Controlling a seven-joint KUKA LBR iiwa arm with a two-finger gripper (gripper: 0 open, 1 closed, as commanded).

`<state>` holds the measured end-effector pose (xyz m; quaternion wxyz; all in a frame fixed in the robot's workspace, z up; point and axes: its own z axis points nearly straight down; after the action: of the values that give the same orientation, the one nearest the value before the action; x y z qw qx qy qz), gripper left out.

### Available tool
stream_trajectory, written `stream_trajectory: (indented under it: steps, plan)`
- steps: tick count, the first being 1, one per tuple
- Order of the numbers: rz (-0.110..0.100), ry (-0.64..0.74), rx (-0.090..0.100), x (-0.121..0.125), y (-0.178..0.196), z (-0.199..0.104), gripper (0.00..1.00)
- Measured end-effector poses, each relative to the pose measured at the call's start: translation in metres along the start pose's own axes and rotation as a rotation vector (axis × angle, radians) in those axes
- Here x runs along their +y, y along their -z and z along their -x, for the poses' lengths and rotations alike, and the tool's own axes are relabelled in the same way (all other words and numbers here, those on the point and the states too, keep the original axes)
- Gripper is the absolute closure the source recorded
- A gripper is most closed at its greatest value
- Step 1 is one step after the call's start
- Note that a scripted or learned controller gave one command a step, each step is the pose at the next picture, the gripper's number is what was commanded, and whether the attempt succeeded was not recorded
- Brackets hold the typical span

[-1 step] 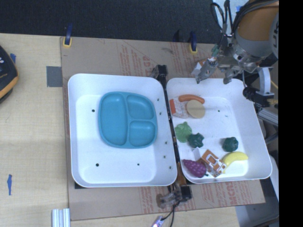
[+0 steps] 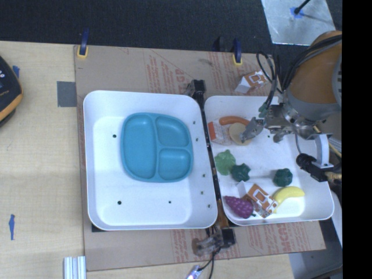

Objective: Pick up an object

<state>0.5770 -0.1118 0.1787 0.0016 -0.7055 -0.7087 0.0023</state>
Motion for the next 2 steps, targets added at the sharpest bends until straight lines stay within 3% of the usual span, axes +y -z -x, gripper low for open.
stream_trajectory:
  steps: [1,2]
  plan:
    - [0.001,-0.001,-0.001,-0.032,-0.039,0.084,0.0]
    - [0.002,0.0,0.001,-0.069,-0.088,0.1,0.0]
